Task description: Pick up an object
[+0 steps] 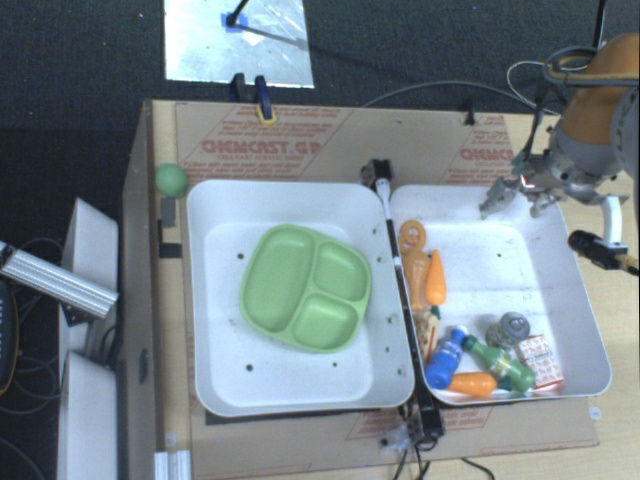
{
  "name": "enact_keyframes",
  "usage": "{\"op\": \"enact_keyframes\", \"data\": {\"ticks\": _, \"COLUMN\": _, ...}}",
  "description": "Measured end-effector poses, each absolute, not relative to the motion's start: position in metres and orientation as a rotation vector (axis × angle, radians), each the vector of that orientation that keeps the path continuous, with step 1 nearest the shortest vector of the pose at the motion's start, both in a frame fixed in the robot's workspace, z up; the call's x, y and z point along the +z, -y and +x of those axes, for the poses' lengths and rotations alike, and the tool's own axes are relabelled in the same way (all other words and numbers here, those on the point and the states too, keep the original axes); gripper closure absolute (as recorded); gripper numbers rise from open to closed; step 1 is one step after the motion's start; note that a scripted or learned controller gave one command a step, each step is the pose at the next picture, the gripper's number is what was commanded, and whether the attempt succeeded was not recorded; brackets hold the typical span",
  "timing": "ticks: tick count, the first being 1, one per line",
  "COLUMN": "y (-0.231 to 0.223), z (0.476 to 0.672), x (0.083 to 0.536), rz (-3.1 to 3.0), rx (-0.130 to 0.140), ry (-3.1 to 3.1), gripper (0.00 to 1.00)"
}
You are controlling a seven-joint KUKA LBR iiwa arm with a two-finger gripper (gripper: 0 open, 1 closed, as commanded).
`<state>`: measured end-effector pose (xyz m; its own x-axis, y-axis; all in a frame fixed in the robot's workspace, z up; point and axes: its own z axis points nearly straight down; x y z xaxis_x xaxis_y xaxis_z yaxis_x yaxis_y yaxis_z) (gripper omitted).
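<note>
The left bin (215, 298) holds a green divided plate (305, 288). The right bin (565, 298) holds a carrot (435, 278), blue bottle (446, 356), green bottle (498, 363) and can (513, 327). The gripper (518, 198) hangs above its far rim, fingers apart, holding nothing.

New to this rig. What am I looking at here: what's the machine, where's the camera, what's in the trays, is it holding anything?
One fixed camera looks down at a slant on a bench with two shallow white bins. The left bin holds a green divided plate. The right bin holds a carrot, a blue bottle, a green bottle and other small items clustered at its near edge. The grey and orange robot arm reaches in from the right; its gripper hangs above the right bin's far edge with nothing between its fingers.
</note>
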<state>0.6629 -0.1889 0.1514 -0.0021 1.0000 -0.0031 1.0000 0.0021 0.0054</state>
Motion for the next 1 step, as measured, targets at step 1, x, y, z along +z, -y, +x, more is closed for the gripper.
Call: {"op": "enact_keyframes", "data": {"ticks": 1, "y": 0.2071, "z": 0.6029, "x": 0.1005, "rz": 2.220, "rx": -0.001, "ry": -2.222, "gripper": 0.00}}
